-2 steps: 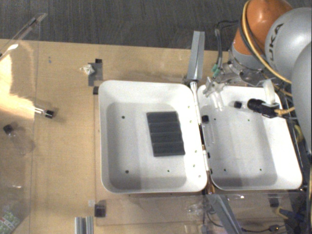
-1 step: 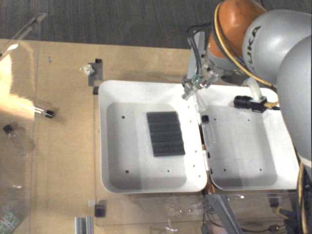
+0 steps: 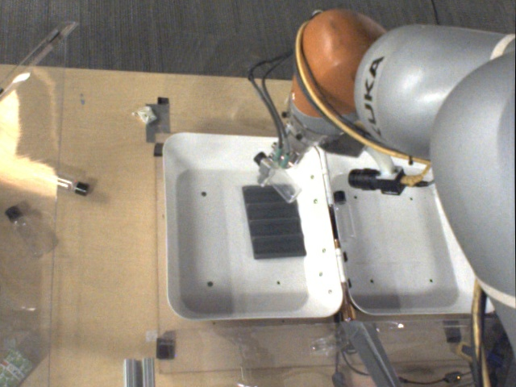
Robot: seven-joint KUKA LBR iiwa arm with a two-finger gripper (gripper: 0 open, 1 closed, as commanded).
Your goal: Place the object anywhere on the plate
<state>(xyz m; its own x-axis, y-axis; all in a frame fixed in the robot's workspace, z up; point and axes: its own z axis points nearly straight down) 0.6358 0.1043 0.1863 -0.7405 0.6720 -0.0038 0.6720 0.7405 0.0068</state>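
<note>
Nearest the camera, at the bottom of the view, is the front rim of the left bin (image 3: 242, 311) on the table (image 3: 97, 240). Further in, on the bin floor right of centre, lies the plate (image 3: 274, 220), a dark ribbed slab with 4 bands, its long axis running near to far with a slight tilt. Just past its far end hangs the gripper (image 3: 278, 172), at the slab's far right corner. Something small and pale shows at the tip, but whether that is the object or part of the gripper, I cannot tell, nor how far the gripper is open. The plate lies from the gripper toward the camera, so a short move that way looks enough.
</note>
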